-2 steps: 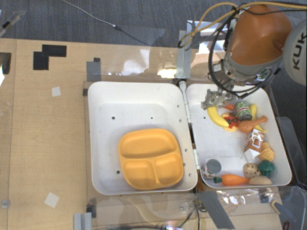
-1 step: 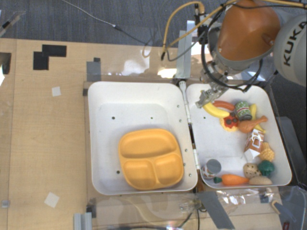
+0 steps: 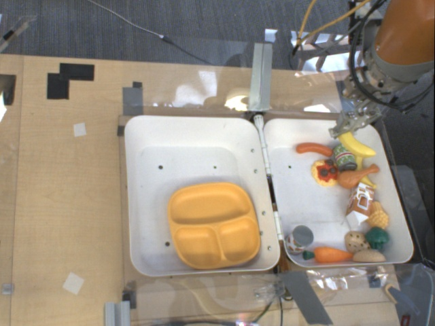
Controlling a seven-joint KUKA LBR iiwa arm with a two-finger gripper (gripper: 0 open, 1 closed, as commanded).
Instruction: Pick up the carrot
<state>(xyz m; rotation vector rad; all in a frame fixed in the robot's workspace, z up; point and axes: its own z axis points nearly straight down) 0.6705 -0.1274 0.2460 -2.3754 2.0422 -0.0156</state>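
The carrot (image 3: 331, 255) is orange with a small green top. It lies flat along the near wall of the right bin (image 3: 285, 182), top end pointing left. My gripper (image 3: 353, 122) hangs over the far right part of that bin, just above the yellow banana (image 3: 357, 144). It is far from the carrot, with nothing visibly in it.
Around the carrot lie a grey cup (image 3: 299, 236), a speckled cookie (image 3: 355, 240), a tan potato (image 3: 369, 255) and green broccoli (image 3: 377, 237). Further back are a milk carton (image 3: 360, 200), a drumstick (image 3: 356, 176), a can (image 3: 343, 158) and a sausage (image 3: 313, 149). The left bin holds a yellow divided plate (image 3: 213, 223).
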